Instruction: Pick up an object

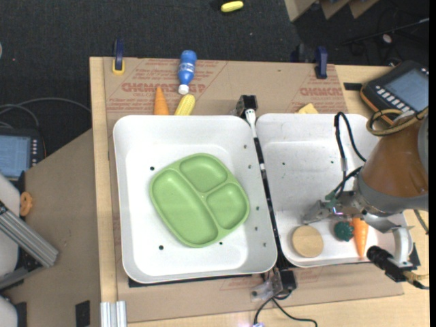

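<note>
Down in the right white plastic bin, near its front wall, we see the claw hanging low; whether it is spread or pinched, we cannot tell. Just beside it lie a round tan wooden disc, a small teal ball and an orange toy carrot. We judge the carrot light, stiff, slippery; grip across its middle.

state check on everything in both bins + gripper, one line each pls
green divided plate: flat, upright, in the left bin, nothing in its compartments
round tan disc: lying flat, right bin, near front edge
toy carrot: lying in right bin, green top toward the disc
gripper: down in right bin beside the carrot and the disc, nothing seen between its fingers
</note>
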Robot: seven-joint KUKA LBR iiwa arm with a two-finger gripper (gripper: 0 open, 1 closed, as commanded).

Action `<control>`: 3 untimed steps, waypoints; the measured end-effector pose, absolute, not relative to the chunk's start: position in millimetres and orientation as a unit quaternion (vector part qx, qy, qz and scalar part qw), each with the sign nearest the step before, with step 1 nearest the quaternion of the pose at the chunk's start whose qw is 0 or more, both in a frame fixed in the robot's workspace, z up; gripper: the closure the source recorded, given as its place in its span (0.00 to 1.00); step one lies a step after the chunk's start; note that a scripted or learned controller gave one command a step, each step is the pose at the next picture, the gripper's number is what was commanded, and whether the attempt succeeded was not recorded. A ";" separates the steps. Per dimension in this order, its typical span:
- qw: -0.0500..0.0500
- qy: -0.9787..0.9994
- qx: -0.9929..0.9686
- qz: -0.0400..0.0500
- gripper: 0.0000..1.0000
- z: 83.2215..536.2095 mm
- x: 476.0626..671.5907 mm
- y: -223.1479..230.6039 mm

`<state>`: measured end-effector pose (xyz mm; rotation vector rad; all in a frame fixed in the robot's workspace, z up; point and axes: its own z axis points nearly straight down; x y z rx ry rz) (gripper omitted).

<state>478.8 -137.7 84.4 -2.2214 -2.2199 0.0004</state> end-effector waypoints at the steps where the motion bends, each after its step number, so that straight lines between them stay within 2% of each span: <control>1: 0.001 -0.707 -0.707 0.000 0.00 84.4 478.8 -137.7; 2: -0.005 -0.708 -0.707 -0.001 0.00 126.0 537.1 -175.0; 3: 0.003 -0.706 -0.708 -0.001 0.00 83.4 490.3 -218.2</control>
